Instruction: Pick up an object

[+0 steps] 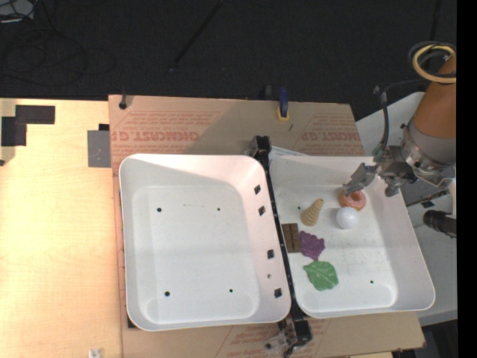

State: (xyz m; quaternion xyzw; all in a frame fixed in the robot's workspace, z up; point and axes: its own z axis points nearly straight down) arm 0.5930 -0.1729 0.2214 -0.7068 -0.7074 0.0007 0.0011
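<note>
The right bin (402,274) holds several small objects. An orange ring-shaped piece (353,201) lies beside a white ball (346,218). Left of them lies a beige cone (312,212). Nearer the front are a purple grape cluster (311,245), a green leaf-like piece (321,275) and a brown block (291,239) against the bin's left wall. My gripper (371,185) hangs over the bin's far right part, just above and right of the orange piece. It is open, with one finger (358,179) reaching down toward the orange piece. Nothing is held between the fingers.
The left bin (194,237) sits next to the right one, joined at a black-clipped divider (272,222). Cardboard (186,129) lies under both bins, and a wooden bench top (52,237) extends to the left. Cables (384,125) run near the arm at the right.
</note>
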